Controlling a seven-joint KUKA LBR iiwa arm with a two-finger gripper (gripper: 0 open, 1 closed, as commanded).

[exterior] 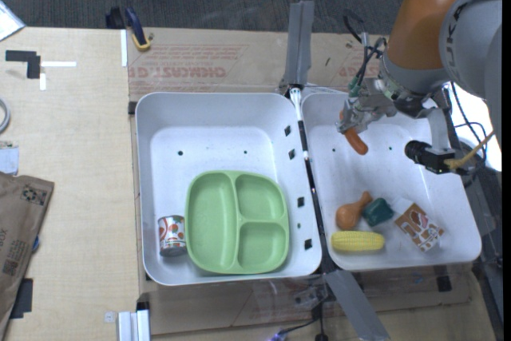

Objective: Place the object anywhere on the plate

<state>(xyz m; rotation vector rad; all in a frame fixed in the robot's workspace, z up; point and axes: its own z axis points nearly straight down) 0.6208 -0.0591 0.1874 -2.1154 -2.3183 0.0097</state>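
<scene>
Camera view: gripper (352,126) pinching slim orange carrot (356,142); smooth green three-compartment plate (237,221) in left bin.

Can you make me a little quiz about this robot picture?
1. True or false: the green plate has three compartments.
2. Which bin holds the corn: A left, B right?
3. What small orange thing is pinched in the end effector?

Key: 1 true. 2 B. 3 An orange carrot-like toy, above the right bin.
</scene>
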